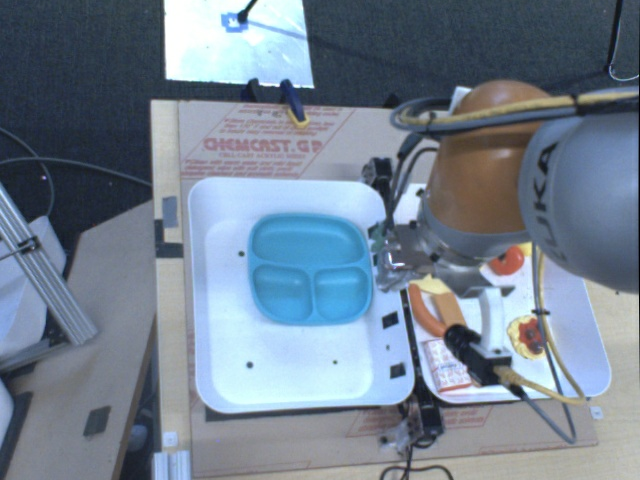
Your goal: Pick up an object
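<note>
The likeliest objects to pick lie in the right bin (pixel 596 363): an orange carrot-like piece (pixel 436 310), a small orange-red item (pixel 508 260), a yellow and red toy (pixel 526 336) and a printed red and white card (pixel 447 368). I judge one of these to be the target, since the arm (pixel 520 188) hangs directly over them. Which one cannot be told, as the wrist covers much of that bin. The gripper (pixel 392 260) sits just left of the carrot-like piece, near the wall between the bins. Whether its jaws are apart or together cannot be told, and nothing is seen clamped between them. Further left of the carrot-like piece, the left bin (pixel 220 368) holds a blue divided plate (pixel 305 268), lying flat and well apart from the gripper. Both bins rest on the tabletop (pixel 110 268), over a cardboard sheet (pixel 260 138).
</note>
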Action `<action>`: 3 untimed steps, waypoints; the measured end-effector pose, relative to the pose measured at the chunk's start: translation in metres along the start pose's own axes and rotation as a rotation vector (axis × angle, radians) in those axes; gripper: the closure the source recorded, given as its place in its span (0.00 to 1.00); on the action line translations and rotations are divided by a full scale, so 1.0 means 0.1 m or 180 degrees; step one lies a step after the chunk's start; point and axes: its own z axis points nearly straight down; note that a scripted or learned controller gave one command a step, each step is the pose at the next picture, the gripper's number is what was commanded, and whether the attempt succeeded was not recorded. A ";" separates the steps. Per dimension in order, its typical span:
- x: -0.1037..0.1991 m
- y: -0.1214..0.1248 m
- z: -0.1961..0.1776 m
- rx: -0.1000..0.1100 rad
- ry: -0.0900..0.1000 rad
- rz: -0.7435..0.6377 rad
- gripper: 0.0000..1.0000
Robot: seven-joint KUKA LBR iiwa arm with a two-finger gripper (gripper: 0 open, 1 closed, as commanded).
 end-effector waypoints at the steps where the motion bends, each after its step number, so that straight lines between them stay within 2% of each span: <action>1: 0.92 0.38 -0.24 -0.0003 0.0002 0.0002 0.00; 2: 1.26 0.23 1.40 0.0047 -0.0012 0.0012 0.00; 3: 1.16 0.98 1.84 0.0028 0.0001 0.0031 0.00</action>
